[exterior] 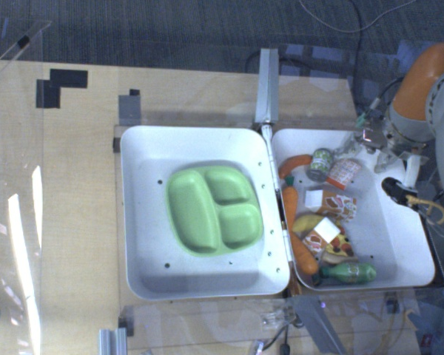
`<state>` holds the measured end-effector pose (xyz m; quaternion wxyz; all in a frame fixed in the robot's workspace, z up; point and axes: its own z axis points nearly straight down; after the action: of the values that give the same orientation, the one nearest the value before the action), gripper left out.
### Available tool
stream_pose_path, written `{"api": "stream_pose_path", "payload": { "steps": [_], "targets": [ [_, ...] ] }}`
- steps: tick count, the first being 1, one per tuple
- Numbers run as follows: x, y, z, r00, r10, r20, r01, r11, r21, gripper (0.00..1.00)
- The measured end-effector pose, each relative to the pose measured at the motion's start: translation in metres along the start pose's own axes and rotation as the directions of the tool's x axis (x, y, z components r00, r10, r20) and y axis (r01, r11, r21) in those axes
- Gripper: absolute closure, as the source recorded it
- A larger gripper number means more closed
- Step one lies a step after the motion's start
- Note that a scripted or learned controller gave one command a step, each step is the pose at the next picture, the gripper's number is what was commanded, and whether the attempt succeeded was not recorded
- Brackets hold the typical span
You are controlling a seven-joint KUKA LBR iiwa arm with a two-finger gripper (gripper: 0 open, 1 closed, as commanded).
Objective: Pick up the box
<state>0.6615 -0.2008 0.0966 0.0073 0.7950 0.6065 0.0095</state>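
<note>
The box point(340, 206), small with a red and white printed face, lies in the middle of the right bin point(399, 231), among other items. The gripper point(390, 152) hangs over the bin's upper right part, up and to the right of the box and apart from it. A grey wrist and the orange band of the arm point(423, 80) rise behind it. Nothing shows held in the gripper.
Around the box lie a small can point(320, 163), a red-labelled container point(345, 173), a sausage point(294, 165), a carrot point(297, 231), a banana point(308, 222), white cards and a green bottle point(348, 273). The left bin point(140, 220) holds a green divided plate point(214, 208).
</note>
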Motion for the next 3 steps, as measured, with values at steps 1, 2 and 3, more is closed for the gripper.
{"api": "stream_pose_path", "payload": {
  "steps": [1, 2, 3],
  "targets": [
    [0.0116, 0.0074, 0.0063, 1.000, 0.002, 0.007, -0.002, 1.000, 0.014, 0.00],
    [0.0120, 0.0070, 0.0072, 1.000, 0.001, 0.007, -0.001, 1.000, 0.015, 0.00],
    [0.0121, 0.0069, 0.0075, 1.000, 0.001, 0.007, -0.001, 1.000, 0.015, 0.00]
  ]
}}
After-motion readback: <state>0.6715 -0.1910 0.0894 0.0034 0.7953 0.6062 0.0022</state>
